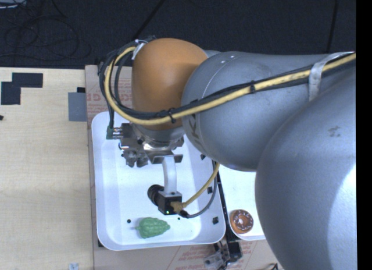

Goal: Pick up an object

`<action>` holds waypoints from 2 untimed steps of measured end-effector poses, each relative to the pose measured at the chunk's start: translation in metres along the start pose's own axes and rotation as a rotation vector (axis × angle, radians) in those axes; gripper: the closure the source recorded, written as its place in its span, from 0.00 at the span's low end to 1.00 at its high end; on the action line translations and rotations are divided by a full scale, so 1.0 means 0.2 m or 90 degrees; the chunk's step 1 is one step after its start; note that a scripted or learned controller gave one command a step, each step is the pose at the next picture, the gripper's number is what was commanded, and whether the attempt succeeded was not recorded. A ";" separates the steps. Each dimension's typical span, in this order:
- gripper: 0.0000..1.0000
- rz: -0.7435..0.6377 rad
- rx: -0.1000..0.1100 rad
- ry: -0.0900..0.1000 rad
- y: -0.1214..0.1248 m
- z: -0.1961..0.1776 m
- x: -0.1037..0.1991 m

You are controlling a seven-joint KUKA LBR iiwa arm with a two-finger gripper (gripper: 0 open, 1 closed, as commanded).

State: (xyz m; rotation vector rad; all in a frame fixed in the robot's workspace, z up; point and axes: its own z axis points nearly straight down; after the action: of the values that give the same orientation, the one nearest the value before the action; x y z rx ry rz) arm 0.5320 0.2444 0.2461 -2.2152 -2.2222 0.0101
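We see the hand (139, 158) poised over the left bin (107, 205), and whether it is open or closed we cannot tell. The green lump (153, 227) lies apart from it, toward the view's bottom edge by the bin's front wall, its long axis seemingly running left-right.

The arm (279, 123) shell looks like smooth grey painted metal with a soft satin sheen, and the orange band (165, 71) above the wrist is a slick plastic-looking dome that catches a bit of light. The left bin (110, 205) and the right bin (235, 190) both look like smooth white plastic, slightly glossy. The green lump (153, 227) is bumpy and matt, kinda rubbery looking. The brown ring (241, 221) is shiny, like it's glazed. The worktop (40, 164) is pale matt wood grain, with plain brown cardboard (174, 257) under the bins
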 end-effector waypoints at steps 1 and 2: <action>1.00 0.003 -0.002 -0.001 0.22 0.14 -0.10; 1.00 -0.001 -0.006 0.001 0.57 0.11 0.00</action>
State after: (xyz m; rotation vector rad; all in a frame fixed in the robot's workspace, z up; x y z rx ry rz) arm 0.6462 0.2447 0.2234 -2.2178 -2.2272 -0.0028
